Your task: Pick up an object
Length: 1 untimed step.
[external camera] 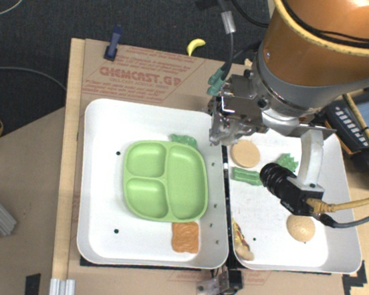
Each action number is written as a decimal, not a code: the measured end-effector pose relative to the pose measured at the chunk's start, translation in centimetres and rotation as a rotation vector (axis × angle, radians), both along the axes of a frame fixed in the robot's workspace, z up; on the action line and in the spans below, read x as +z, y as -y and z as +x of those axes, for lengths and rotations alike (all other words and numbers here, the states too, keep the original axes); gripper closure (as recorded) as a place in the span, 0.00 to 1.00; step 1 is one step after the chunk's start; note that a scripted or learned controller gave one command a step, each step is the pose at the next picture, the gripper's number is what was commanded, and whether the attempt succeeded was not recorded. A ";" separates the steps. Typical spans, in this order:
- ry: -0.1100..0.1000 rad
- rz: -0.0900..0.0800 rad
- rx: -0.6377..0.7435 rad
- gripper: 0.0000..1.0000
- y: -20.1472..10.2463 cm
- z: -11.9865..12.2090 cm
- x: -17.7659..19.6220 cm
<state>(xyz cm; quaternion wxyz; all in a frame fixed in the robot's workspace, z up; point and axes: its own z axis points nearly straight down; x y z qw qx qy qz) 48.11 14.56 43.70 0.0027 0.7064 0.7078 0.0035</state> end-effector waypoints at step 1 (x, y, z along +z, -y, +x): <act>0.003 0.000 0.000 1.00 0.0 0.1 1.0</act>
